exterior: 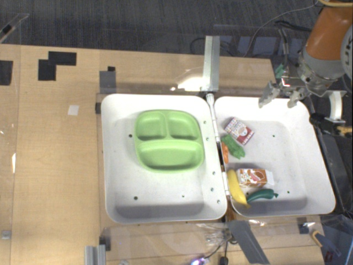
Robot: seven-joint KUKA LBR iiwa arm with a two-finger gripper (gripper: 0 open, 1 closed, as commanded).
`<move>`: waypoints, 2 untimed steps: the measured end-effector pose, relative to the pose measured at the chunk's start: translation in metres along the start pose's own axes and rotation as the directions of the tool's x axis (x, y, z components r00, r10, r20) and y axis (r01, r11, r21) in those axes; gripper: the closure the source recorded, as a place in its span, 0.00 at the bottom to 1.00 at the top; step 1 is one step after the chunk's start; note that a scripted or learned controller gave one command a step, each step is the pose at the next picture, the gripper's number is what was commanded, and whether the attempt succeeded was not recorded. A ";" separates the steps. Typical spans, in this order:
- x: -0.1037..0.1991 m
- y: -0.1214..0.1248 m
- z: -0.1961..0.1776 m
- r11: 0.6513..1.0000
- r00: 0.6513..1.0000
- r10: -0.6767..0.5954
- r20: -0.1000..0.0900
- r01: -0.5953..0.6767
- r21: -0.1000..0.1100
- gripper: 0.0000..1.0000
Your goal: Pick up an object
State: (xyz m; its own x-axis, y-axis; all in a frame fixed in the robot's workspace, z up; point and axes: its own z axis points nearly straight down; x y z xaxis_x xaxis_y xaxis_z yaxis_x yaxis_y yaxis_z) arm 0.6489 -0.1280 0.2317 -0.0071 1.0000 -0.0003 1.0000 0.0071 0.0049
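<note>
Nothing has been picked up yet: every candidate lies in the right bin (pixel 309 148). A small red-and-white carton (pixel 239 131) sits toward its far left, with a green vegetable (pixel 233 147) just nearer; along the near left edge lie a yellow banana (pixel 235 187), a red-and-orange box (pixel 255 177) and a dark green item (pixel 262 195). The left bin (pixel 118 148) holds a green divided plate (pixel 169 139). The gripper (pixel 281 96) hangs over the right bin's far rim, fingers spread and bare, well apart from the objects; approach, descent and grasp all seem left.
</note>
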 end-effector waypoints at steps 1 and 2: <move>0.033 -0.009 0.072 0.999 0.999 0.048 0.000 -0.048 0.001 0.00; 0.037 -0.040 0.140 0.989 0.989 0.148 0.000 -0.148 -0.002 0.00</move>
State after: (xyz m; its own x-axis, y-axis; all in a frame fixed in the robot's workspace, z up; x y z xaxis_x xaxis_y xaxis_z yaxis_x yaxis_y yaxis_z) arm 0.6095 -0.0913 0.0916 0.1409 0.9900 0.0007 0.9900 -0.1409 0.0066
